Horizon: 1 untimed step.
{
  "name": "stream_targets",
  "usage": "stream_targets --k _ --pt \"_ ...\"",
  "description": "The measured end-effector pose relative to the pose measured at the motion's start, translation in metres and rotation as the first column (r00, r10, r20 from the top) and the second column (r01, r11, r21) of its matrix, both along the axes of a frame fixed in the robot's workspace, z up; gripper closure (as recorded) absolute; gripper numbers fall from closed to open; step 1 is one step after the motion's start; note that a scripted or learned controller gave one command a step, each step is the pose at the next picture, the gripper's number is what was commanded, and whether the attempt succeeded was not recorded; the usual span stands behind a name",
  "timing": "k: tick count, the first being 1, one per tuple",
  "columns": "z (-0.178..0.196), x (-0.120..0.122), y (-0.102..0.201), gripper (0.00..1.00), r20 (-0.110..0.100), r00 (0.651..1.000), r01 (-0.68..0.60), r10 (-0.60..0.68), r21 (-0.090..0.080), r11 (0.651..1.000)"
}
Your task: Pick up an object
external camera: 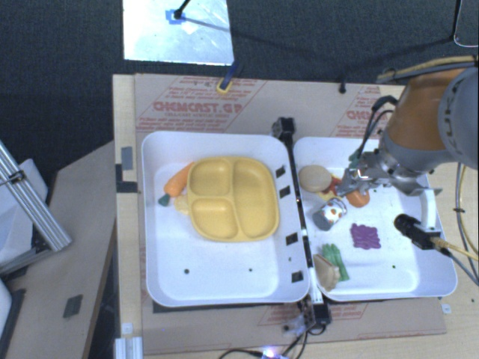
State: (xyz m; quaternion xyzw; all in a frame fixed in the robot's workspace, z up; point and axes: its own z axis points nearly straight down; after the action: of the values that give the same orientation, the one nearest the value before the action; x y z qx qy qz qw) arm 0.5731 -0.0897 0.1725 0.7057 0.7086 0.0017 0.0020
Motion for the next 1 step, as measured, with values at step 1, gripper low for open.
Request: stream_targets --k 1 --pt "0.0542 0.0019 0.0 1.0 0.002 1.0 0.0 0.0 0.0 1.0"
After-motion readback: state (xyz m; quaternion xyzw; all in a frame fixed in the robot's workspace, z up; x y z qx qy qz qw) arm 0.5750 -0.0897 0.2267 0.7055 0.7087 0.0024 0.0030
